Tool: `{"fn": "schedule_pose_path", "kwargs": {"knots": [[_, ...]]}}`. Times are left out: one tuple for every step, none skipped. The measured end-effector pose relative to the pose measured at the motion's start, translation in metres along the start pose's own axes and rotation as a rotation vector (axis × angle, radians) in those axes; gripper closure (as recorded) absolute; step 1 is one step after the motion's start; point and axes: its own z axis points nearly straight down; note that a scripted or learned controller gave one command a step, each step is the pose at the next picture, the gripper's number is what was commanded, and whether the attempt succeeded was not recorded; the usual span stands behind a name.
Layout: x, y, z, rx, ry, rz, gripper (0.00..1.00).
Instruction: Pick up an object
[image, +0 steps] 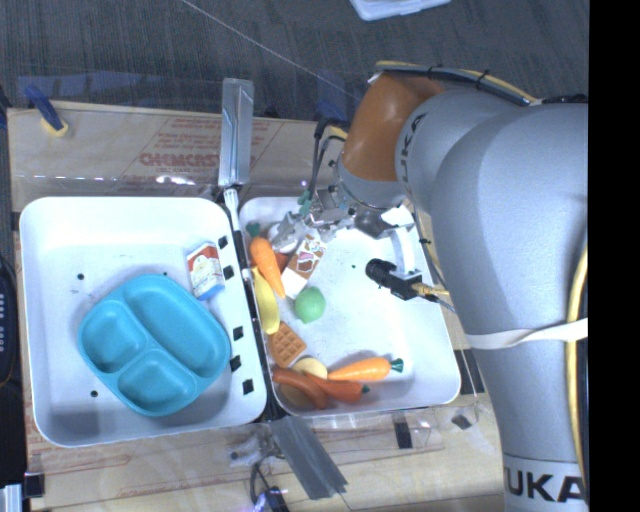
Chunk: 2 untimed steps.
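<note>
My end effector (305, 222) sits low over the far-left corner of the right bin (425, 345); from up here I cannot tell how wide it stands or whether it has anything. Just beside it lie a carrot (265, 262) and a small carton (306, 260). Nearer the bin's middle I see a green ball (309, 304), a banana (267, 303), a waffle (287, 344). Another carrot (360, 370) lies along the near edge. In the left bin (60, 240) rest a blue tray (152, 343) and a small box (204, 270).
</note>
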Motion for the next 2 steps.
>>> {"fn": "schedule_pose_path", "kwargs": {"knots": [[0.005,-0.067,0.024,-0.011,-0.007,-0.006,0.0],[0.025,-0.151,0.026,-0.01,-0.005,-0.123,0.0]]}}
